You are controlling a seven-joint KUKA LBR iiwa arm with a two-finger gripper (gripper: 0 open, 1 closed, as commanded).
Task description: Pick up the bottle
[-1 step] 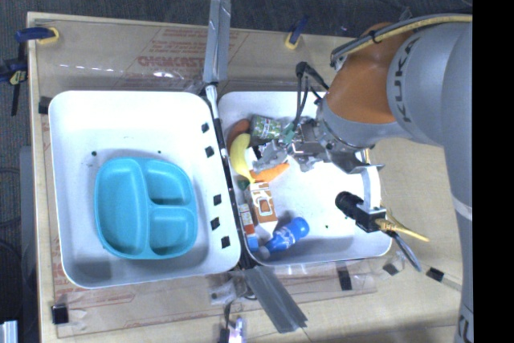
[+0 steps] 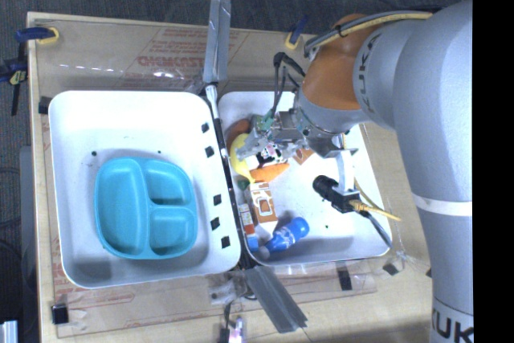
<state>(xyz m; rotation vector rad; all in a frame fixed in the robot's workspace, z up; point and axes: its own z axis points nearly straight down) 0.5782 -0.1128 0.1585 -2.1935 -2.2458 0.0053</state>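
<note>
Bottle (image 2: 286, 235) not grabbed yet, lying at 6 o'clock in right bin (image 2: 341, 235); pincer (image 2: 269, 142) over clutter at 10 o'clock, open/closed can't tell.

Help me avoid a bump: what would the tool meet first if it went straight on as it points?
Probably the small orange object just below the tool, though depth is unclear; the blue plastic bottle lies off that line.

There are two white bins, the left bin (image 2: 68, 124) and the right bin (image 2: 347, 234). There is one blue three-compartment plate (image 2: 146, 206), one blue bottle (image 2: 287, 234) and one small printed carton (image 2: 263, 203). One orange item (image 2: 270, 171), one yellow item (image 2: 239, 149) and one brown item (image 2: 238, 128) are each partly hidden.
</note>
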